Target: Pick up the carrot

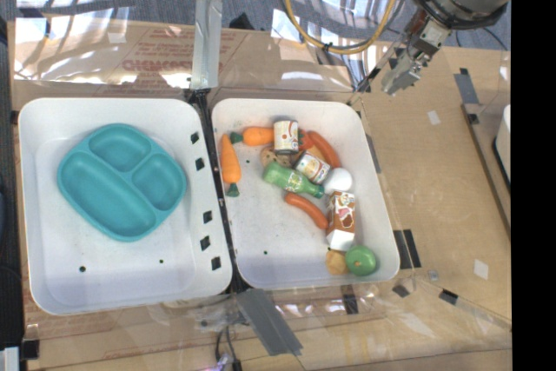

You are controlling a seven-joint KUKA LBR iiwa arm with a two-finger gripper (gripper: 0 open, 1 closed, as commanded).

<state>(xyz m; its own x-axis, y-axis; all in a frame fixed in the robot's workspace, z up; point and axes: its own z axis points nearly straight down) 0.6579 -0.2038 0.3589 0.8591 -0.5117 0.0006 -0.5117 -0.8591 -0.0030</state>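
An orange carrot [229,161] with a green stem end lies lengthwise along the left wall of the right bin [261,261]. A shorter orange carrot-like piece [257,135] with a green tip lies just behind it, near the bin's far wall. My gripper [407,72] hangs outside the right bin, above the bare bench past the bin's far right corner, well away from both orange pieces. Nothing is in it.
The right bin also holds a small can [286,135], a green bottle [291,181], two reddish sausages [307,208], a white egg [339,180], a sauce bottle [341,217] and a green apple [361,261]. A teal divided plate [122,180] lies in the left bin [52,274].
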